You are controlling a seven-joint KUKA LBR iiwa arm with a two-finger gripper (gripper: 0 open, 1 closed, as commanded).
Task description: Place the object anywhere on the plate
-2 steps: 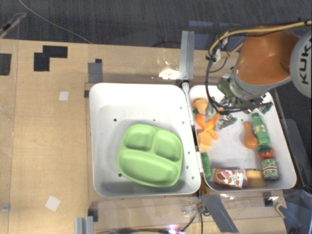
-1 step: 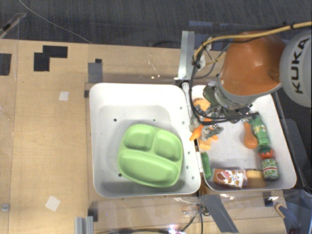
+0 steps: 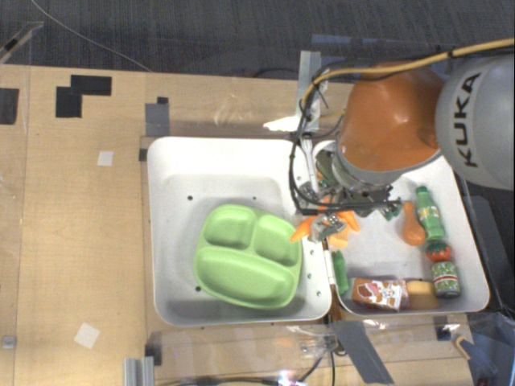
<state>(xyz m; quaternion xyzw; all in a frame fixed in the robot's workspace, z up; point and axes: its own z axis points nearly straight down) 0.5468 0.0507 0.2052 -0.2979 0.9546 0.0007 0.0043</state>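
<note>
A light-green plate (image 3: 249,256) with three compartments lies in the left bin (image 3: 173,215), toward its right side. My gripper (image 3: 326,227) hangs over the divider between the two bins, just past the plate's upper right corner. An orange carrot-like object (image 3: 302,231) sticks out on both sides of the fingers, its left end over the plate's rim. The gripper is shut on it. The arm's wide orange band (image 3: 386,119) hides much of the wrist.
The right bin (image 3: 475,288) holds a green bottle (image 3: 426,211), an orange piece (image 3: 413,228), a red-capped bottle (image 3: 442,270), a green cucumber-like piece (image 3: 339,272) and a brown packet (image 3: 378,293) along the front. Cables (image 3: 304,135) run down beside the wrist.
</note>
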